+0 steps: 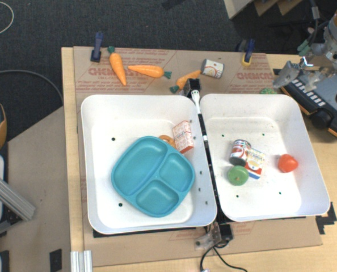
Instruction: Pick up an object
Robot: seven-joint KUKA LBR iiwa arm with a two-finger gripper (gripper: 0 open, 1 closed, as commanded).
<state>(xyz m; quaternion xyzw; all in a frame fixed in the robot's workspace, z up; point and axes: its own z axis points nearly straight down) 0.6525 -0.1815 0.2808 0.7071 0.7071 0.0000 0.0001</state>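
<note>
Pick not yet begun: can, green ball and red ball lie in the right bin; gripper raised at the bench's far right corner, its state indiscernible.

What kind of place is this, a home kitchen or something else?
Probably a robotics lab bench, not a kitchen. Two white bins sit on clamped cardboard, holding toy food such as a plastic carrot and a teal plate, with cables across dark carpet.

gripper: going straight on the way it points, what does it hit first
Likely the right bin's far right corner, though depth is unclear; the gripper hangs just beyond that corner.
</note>
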